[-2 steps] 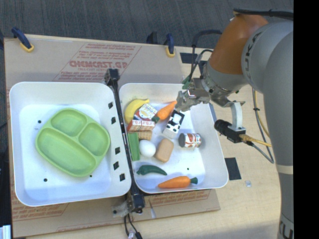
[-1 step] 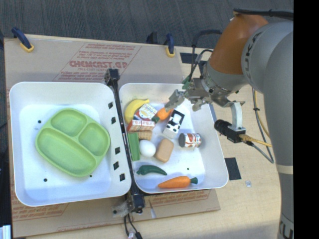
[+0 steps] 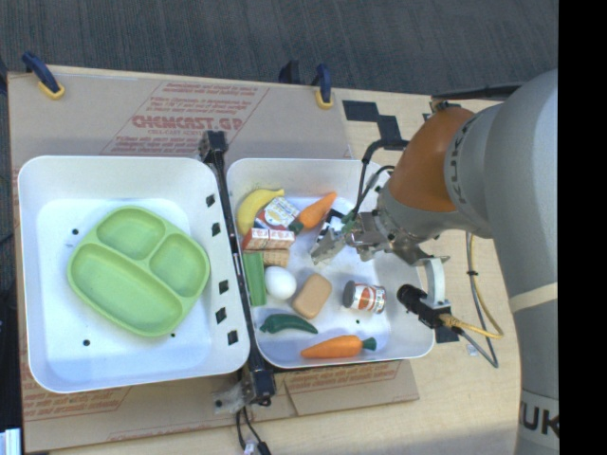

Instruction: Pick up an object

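Sitting in the left white bin (image 3: 38, 349), a green three-compartment plastic plate (image 3: 138, 269) lies flat, well apart from the cluttered right white bin (image 3: 417, 347), which holds a yellow banana (image 3: 254, 207), white egg (image 3: 280, 282), tan bread piece (image 3: 312, 296), small tin can (image 3: 364, 298) and two orange carrots (image 3: 334, 348), likely pick candidates. The metal two-finger gripper (image 3: 329, 244) hangs over the bin's middle; its grasp cannot be judged.

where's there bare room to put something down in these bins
Left bin: bare white floor all round the green divided plate, widest along the near wall. Right bin: crowded, with banana, egg, can, carrots and claw packed close.
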